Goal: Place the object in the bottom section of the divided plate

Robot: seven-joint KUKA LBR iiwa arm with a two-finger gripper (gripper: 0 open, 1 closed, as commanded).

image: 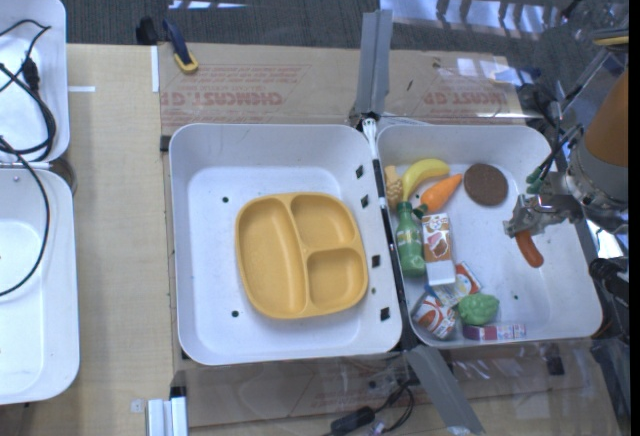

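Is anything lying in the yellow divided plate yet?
No. All three sections of the divided plate show bare yellow, and the toys sit in the right bin.

the divided plate (300, 254) looks like smooth matt yellow plastic. both white bins (200, 224) have a slightly glossy plastic sheen. the bench (110, 124) shows pale wood grain, with printed brown cardboard (260, 89) lying flat. the gripper (527, 216) looks metallic grey. the banana (424, 171) appears glossy plastic.

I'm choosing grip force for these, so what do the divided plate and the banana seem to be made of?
The divided plate looks like molded plastic: uniform yellow, smooth, soft sheen, rounded ridges. The banana seems a plastic toy, judging by its even glossy yellow, though that's not certain from here.
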